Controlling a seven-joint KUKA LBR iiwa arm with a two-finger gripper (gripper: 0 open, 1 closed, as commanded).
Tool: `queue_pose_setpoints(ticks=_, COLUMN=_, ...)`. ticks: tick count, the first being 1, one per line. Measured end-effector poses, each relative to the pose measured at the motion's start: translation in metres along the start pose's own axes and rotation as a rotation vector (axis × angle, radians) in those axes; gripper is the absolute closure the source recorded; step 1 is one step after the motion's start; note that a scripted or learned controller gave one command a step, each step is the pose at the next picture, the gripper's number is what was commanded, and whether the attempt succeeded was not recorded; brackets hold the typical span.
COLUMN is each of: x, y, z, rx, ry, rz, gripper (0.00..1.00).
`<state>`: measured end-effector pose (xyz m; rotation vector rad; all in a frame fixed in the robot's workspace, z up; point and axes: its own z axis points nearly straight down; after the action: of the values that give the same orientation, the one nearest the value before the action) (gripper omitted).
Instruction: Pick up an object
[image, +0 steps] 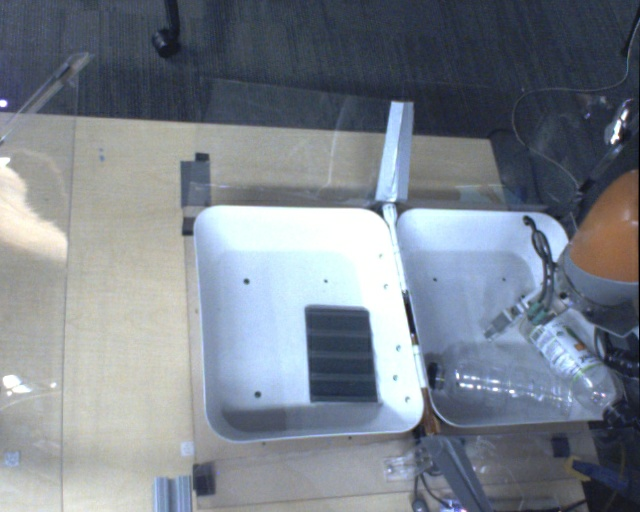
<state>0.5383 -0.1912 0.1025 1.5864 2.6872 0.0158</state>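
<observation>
A black ribbed rectangular block (340, 352) lies flat in the left bin (250, 250), towards its front right. A clear plastic bottle (505, 382) lies on its side along the front of the right bin (455, 255), its dark cap end pointing at the divider. My gripper (505, 321) reaches into the right bin from the right, low over the floor. It is just above and behind the bottle's far end. The orange-banded wrist (608, 240) hangs over the bin's right rim. I see nothing held.
A metal bar (396, 150) stands at the back, where the two bins meet. Cables and clear plastic sheeting crowd the right edge by the arm. A glass panel covers the bench on the left.
</observation>
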Motion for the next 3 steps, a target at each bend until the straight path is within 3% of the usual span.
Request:
queue_pose_setpoints(ticks=1, x=-0.023, y=0.012, z=-0.009, rx=0.014, ry=0.007, rz=0.065, gripper=0.0)
queue_pose_setpoints(ticks=2, x=0.015, y=0.056, z=-0.067, rx=0.015, ry=0.007, rz=0.266, gripper=0.0)
queue_pose_setpoints(ticks=3, x=0.027, y=0.034, z=-0.13, rx=0.014, ry=0.006, rz=0.313, gripper=0.0)
